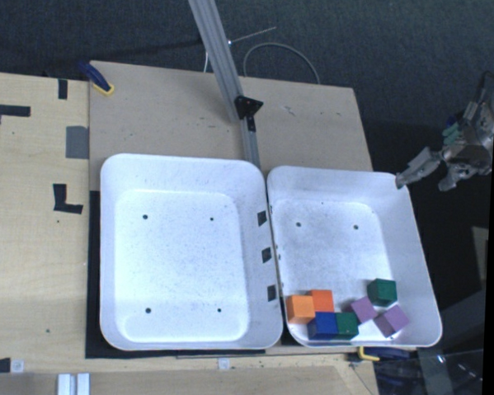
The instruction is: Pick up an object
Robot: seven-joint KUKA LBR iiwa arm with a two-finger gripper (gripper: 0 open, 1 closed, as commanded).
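Right bin (411, 218) far edge, gripper (432, 171) spread

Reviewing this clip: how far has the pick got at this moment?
Nothing looks done yet. The gripper sits at the view's right edge, off the right bin's far corner, with nothing between its fingers. The blocks, among them the orange block and blue block, lie clustered along the bin's near edge. Approach, grasp and lift are all left.

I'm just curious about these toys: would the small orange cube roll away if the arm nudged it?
Probably not: the small orange cube looks flat-sided, so it should slide rather than roll. It touches a blue cube, which would likely shift too.
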